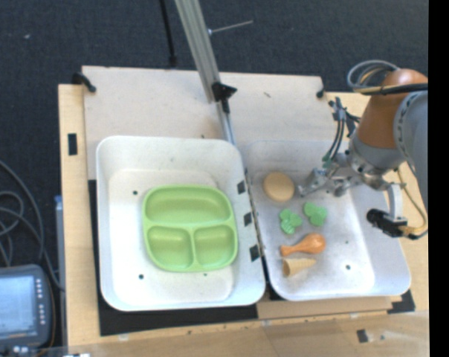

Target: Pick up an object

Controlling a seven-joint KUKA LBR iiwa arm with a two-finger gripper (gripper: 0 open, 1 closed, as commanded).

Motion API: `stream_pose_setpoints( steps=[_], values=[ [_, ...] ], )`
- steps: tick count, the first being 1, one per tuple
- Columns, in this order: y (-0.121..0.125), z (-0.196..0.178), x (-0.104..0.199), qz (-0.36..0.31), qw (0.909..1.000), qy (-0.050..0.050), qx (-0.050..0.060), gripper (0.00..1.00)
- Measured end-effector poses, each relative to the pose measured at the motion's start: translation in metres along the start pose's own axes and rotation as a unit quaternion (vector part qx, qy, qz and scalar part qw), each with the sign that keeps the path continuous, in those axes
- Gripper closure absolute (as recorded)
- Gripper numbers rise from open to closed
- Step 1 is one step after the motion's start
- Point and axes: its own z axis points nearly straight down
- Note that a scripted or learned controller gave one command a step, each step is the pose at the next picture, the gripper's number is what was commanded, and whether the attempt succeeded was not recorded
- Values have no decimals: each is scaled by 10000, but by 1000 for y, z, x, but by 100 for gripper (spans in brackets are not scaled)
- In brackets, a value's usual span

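Your end effector (314, 182) hung over the right bin (373, 270), just right of the tan ball (279, 187). You couldn't tell its opening.

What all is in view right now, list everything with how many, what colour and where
Bins: 2, white, side by side on the bench.
Divided plate: 1, light green, three compartments, in the left bin.
Round bun-like piece: 1, tan, right bin, upper left.
Small leafy pieces: 2, green, middle of the right bin.
Drumstick-like piece: 1, orange-brown, right bin, below the green pieces.
Cone-like piece: 1, tan, right bin, near the front edge.
Arm: 1, grey with orange band, from the right.
Gripper: 1, over the right bin, beside the bun.
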Motion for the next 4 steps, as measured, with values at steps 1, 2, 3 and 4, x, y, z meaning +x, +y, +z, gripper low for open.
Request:
stream_pose_setpoints(
  steps=[1, 2, 3, 4],
  values=[
    [2, -15, -1, 2, 10000, -12, -38, 100],
    [1, -79, 1, -6, 10000, -4, -54, 100],
    [0, -124, -2, -10, 10000, -4, -47, 100],
    [5, -189, -3, -14, 10000, -9, -60, 100]
  ],
)
